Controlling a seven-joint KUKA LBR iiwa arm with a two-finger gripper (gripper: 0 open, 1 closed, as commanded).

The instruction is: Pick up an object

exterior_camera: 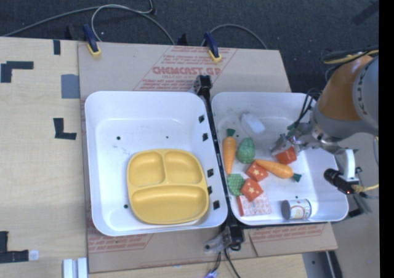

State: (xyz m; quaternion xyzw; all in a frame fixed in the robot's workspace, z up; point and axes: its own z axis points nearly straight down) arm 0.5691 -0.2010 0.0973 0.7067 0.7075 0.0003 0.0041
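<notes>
Robotics lab – clamped cardboard bench (178,67), loose cables (123,9), twin white bins (98,111), toy food

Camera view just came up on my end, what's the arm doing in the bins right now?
The grey arm reaches in from the right over the right bin, with its tool low among the toy food, right at a small red piece beside a carrot. Whether it has gripped anything is unclear. Another carrot, green pieces and a small can lie untouched. The left bin holds a yellow divided plate.
</notes>
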